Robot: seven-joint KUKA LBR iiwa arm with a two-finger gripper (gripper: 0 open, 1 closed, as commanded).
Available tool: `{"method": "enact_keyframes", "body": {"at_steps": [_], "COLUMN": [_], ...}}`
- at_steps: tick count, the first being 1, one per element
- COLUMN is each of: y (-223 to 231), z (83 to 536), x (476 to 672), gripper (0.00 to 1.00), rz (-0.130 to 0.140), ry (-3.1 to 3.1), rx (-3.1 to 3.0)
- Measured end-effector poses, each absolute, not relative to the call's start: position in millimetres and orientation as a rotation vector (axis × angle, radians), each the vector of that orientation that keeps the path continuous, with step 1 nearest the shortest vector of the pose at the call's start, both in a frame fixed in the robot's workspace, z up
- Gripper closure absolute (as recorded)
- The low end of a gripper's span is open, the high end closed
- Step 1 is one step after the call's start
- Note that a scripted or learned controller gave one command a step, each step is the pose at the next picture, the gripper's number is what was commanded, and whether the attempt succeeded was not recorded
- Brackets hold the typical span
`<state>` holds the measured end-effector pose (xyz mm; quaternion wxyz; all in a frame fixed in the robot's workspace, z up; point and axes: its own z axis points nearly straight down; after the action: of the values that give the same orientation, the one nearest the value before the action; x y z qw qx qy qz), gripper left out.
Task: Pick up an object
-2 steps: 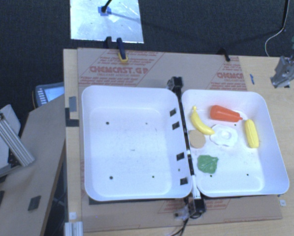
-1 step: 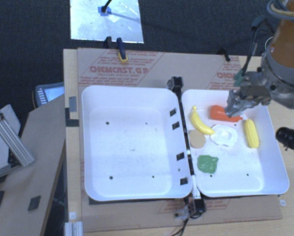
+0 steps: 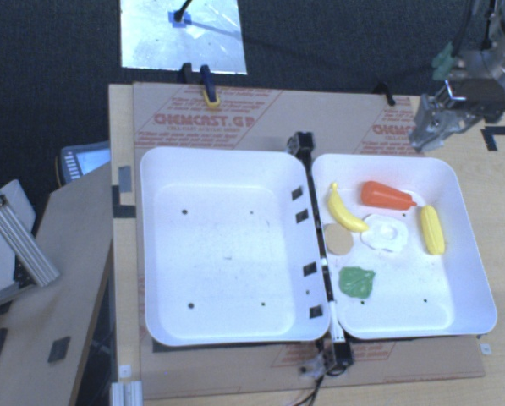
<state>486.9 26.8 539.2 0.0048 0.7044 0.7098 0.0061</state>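
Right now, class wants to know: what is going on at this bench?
A robot arm's hand hangs above the far right corner of the right bin, holding nothing. In that bin lie a banana, a carrot, a corn cob, a fried egg, a round biscuit and a green leafy piece. Nothing is picked up yet.

two white bins (image 3: 227, 163), six toy foods (image 3: 387, 195)
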Motion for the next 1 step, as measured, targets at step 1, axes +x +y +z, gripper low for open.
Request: {"method": "enact_keyframes", "body": {"at_steps": [1], "y": [96.3], "z": [437.0], "x": [485.9], "gripper": [1.0], "rz": [-0.008], "ry": [2.237], "rx": [2.213]}}
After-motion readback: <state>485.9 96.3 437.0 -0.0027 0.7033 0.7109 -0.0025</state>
